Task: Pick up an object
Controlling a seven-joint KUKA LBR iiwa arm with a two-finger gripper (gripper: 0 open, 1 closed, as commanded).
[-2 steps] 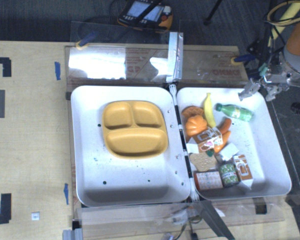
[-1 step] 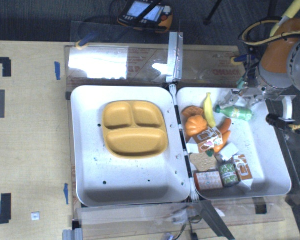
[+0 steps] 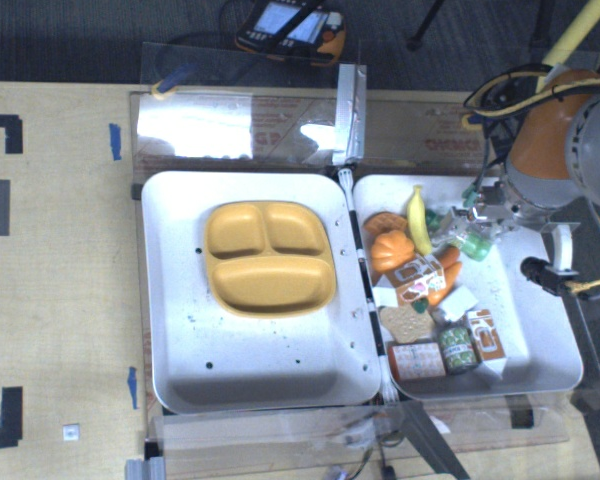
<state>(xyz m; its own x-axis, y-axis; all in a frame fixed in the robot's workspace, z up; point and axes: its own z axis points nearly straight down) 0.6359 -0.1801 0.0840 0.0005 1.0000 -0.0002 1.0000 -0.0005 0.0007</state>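
Observation:
The right bin (image 3: 540,353) holds a heap of toy food. A yellow banana (image 3: 418,220) stands at the top, with an orange pumpkin-like piece (image 3: 390,251) to its left. A carrot (image 3: 443,273) and a printed packet (image 3: 418,278) lie just below. Lower down are a brown cracker (image 3: 407,323), a green-lidded jar (image 3: 458,348) and a small carton (image 3: 485,333). My gripper (image 3: 477,213) hangs low over the bin's upper right part, right above a pale green see-through bottle (image 3: 472,243). Whether it touches the bottle is unclear.
The left bin (image 3: 180,348) carries a yellow divided plate (image 3: 270,258) in its upper middle. A metal divider (image 3: 348,118) rises behind the two bins. The grey arm with its orange band (image 3: 545,148) comes in from the right, trailing cables.

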